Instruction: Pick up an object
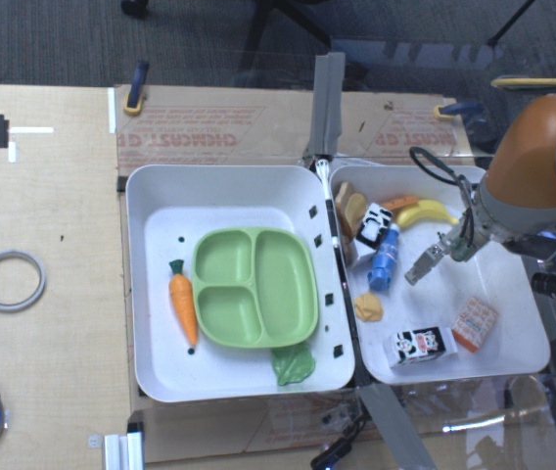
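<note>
Right bin [513, 360]: blue bottle [383, 265] just left of tool [421, 270].

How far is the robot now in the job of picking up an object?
Nothing looks picked up yet. The tool hangs over the right bin, close to the blue bottle and banana, with no object between its fingers. Choosing an item, gripping it and lifting it are all left.
</note>
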